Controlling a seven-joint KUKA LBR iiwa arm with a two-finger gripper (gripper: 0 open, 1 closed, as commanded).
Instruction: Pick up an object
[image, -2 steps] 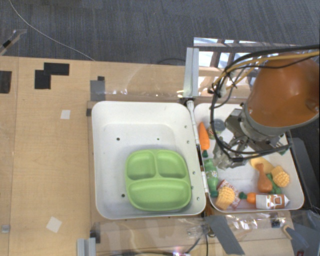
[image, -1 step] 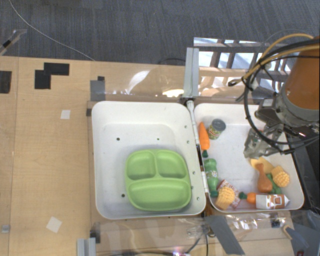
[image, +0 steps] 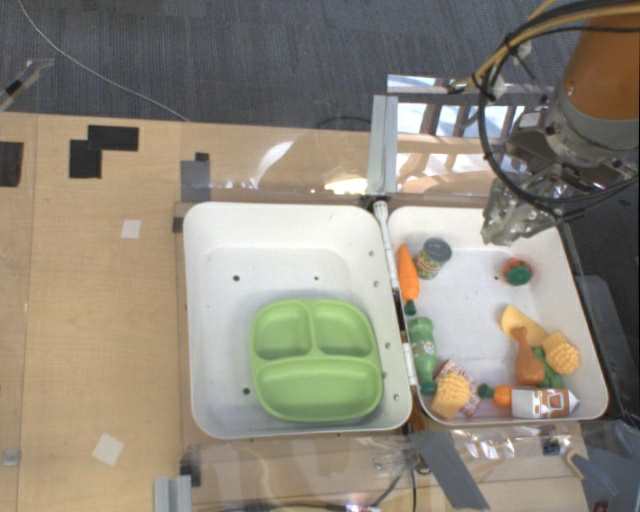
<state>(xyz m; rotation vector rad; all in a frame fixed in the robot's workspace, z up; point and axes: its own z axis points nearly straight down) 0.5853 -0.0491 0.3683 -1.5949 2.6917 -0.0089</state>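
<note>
Wooden bench (image: 90, 330) under two shallow white bins, dark carpet beyond. Left bin (image: 215, 260): a green divided plate (image: 315, 360) is seen lying flat toward the near side; not a sensible target, being broad and low. Right bin (image: 470, 290): small toy foods are scattered. Along its left wall a carrot (image: 407, 272) lies lengthwise, a small tin can (image: 433, 257) just beside it, a green bottle-like piece (image: 421, 338) nearer the camera. At the near edge a corn cob (image: 452, 392) and a white carton on its side (image: 545, 403) are noted; at the right, a yellow wedge (image: 520, 322), a chicken drumstick (image: 528, 360) and a second corn cob (image: 562, 352) are crowded together, touching or nearly so. A tomato-like red and green piece (image: 516, 271) sits alone on bare floor in the far right part. The gripper (image: 505, 222) hangs above the bin's far edge, just up and left of that piece; nothing is seen between the fingers, and whether they are parted or closed cannot be told from this slant. The isolated red piece is judged the best candidate: nearest, free on all sides. A centred vertical descent with the fingers spread wide is advised, closing low on it, since a round piece is likely to squirt out if pinched off-centre. The crowded right-hand cluster is best avoided.
</note>
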